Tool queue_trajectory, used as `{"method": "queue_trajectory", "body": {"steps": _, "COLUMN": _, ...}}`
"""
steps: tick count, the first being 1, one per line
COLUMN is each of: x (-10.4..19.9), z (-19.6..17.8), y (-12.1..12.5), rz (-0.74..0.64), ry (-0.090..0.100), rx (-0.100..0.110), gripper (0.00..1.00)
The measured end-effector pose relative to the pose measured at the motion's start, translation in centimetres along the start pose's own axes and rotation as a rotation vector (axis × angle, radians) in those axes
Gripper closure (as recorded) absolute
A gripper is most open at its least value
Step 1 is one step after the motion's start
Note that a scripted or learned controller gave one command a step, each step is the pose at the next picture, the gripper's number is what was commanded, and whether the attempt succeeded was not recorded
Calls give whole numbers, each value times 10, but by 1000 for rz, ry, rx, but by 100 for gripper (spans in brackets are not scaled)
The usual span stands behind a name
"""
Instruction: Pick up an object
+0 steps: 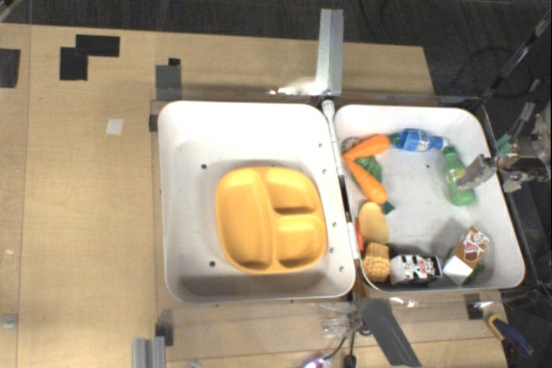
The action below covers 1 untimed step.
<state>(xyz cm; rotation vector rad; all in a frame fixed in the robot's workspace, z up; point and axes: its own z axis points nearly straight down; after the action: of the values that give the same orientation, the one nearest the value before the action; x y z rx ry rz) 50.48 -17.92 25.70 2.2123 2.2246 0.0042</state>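
1. On the bench sit two white bins side by side: the left bin [177,185] and the right bin [431,121].
2. A yellow tray [269,217] with three sections lies flat in the middle of the left bin.
3. The right bin holds the toys. Two orange carrots [366,161] lie near its left wall, crossing each other.
4. A blue bottle [417,140] lies near the top of that bin.
5. A green bottle [457,177] lies near the right wall.
6. A pale pear-shaped toy [373,222] sits low on the left, with a corn cob [375,261] just under it.
7. A black and white carton [414,269] lies next to the corn, and a small brown and white box [468,252] sits in the bottom right corner.
8. The gripper [479,171] comes in from the right and sits right at the green bottle, partly over it. I cannot tell if its jaws are apart or closed, or if they hold the bottle.
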Motion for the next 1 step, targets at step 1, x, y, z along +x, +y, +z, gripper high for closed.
{"method": "queue_trajectory", "body": {"steps": 1, "x": -25, "z": 105, "y": 52, "rz": 290, "ry": 1, "rx": 2, "gripper": 0}}
